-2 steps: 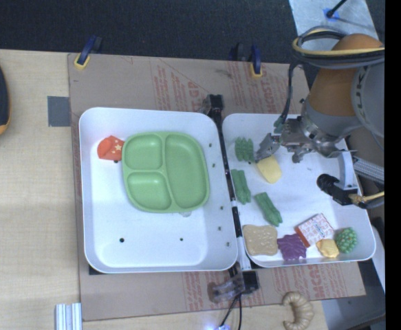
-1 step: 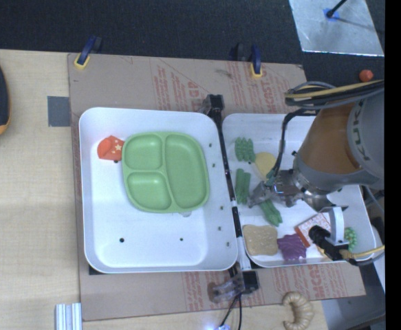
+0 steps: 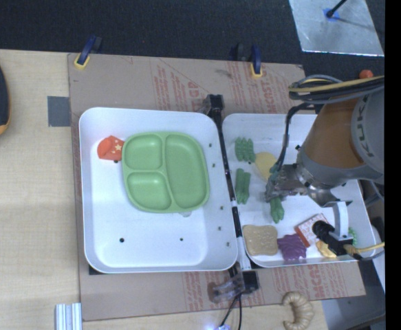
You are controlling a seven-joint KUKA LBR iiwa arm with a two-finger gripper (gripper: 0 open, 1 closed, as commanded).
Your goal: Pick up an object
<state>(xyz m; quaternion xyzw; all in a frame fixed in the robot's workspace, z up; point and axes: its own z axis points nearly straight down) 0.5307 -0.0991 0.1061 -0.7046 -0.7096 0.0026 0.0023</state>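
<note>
Green pieces crowd the right bin (image 3: 255, 126), and that crowding is the main hazard here. The gripper (image 3: 277, 190) hangs low over the bin's middle, right at the upper end of a green piece (image 3: 276, 210) that lies toward 6 o'clock from it; that seems the likeliest target. Whether the claw is released or clenched I cannot tell, since the wrist hides its tips, and nothing shows plainly as grasped.

A yellow object (image 3: 265, 162) sits just beside the gripper at 11 o'clock, and two more green pieces, one at (image 3: 244, 149) and one at (image 3: 242, 185), lie toward 9 and 10 o'clock. A descent slightly off-centre could nudge the yellow object or clip the slim green piece by its end, so it pivots and slips free on the lift. The tan slab (image 3: 261, 238) and purple object (image 3: 292, 247) at 6 o'clock are near enough to be disturbed by a skidding piece.

The left bin (image 3: 97, 246), at 9 o'clock, holds a green divided tray (image 3: 166, 172) and a red object (image 3: 109, 148), well apart from the gripper.
</note>
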